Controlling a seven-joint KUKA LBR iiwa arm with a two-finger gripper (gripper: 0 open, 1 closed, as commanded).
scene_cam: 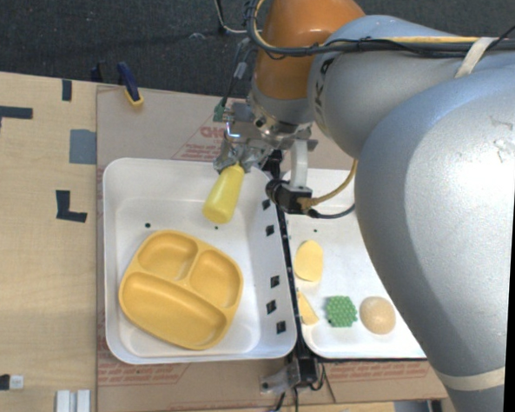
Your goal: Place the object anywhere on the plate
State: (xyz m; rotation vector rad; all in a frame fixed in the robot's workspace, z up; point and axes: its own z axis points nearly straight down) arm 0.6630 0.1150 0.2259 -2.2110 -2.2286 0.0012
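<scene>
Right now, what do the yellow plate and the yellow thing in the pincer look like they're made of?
The yellow plate, with its divided sections, looks like moulded plastic: one even colour, smooth rounded ridges, a soft sheen. The yellow object held in the pincer also seems plastic, maybe a toy: same flat colour and smooth skin, though rubber or foam can't be ruled out.

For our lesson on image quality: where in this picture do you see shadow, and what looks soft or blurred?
Camera view: the arm looms large and soft at the right; light is even, a faint shadow edging the plate in the left bin; the yellow object at the gripper reads sharp.
</scene>
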